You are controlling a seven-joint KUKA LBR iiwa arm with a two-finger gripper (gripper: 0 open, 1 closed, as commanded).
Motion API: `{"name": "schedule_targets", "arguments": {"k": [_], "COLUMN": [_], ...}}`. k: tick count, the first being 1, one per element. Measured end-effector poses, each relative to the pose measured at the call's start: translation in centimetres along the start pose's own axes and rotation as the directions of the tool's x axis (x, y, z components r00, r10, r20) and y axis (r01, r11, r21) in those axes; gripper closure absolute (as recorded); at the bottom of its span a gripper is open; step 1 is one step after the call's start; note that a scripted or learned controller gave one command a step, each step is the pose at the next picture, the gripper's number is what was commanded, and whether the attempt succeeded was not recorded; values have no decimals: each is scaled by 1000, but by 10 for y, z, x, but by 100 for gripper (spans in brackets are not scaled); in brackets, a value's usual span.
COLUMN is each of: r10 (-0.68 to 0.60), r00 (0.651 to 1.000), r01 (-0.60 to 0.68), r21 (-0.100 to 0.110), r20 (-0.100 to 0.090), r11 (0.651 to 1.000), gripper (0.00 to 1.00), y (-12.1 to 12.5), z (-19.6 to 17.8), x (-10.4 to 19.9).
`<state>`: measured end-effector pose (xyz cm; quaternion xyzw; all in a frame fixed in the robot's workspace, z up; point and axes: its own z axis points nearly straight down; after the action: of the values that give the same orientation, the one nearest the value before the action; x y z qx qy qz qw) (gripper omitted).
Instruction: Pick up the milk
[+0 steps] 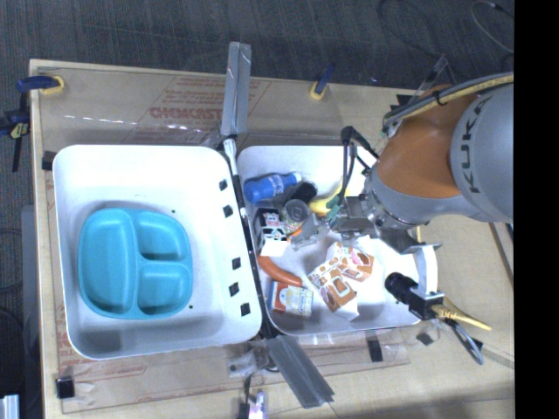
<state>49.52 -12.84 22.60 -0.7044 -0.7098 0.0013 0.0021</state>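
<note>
A wooden bench (131, 103) seen from above carries two shallow white bins side by side, the left bin (140, 168) and the right bin (288, 157), parted by a grey metal bar (234, 90) that runs up toward the far edge. The grey KUKA arm (476, 160), with its orange band (419, 160), reaches in from the right and hangs over the right bin's near-right part. A light-blue divided tray (135, 260), three compartments showing, lies flat in the left bin toward its left side. In the right bin, the milk (341, 276), a white carton with orange-brown print, lies tipped on its side near the bin's front, just below the arm's wrist. The gripper (345, 219) sits above the clutter in the middle of the right bin, just beyond the milk; whether it is released or clenched cannot be told, and nothing can be seen in its hold. A blue bottle (271, 187) lies on its side toward the bin's back-left corner. A small printed box (293, 299) rests at the front edge, just left of the milk. An orange carrot-like piece (279, 271) lies slantwise beside the box, near the left wall. A blue clamp (39, 84) with a yellow tip grips the bench's far-left corner.
</note>
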Motion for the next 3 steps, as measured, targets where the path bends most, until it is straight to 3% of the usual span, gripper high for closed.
{"name": "schedule_targets", "arguments": {"k": [1,2,3], "r10": [-52,-101,-109], "r00": [999,995,994], "r01": [52,102,109], "r21": [-1,-24,-28], "r20": [1,11,12], "r11": [999,995,994], "gripper": [0,0,100], "y": [-9,-11,-9], "z": [38,113,100], "x": [-59,-81,-81]}}
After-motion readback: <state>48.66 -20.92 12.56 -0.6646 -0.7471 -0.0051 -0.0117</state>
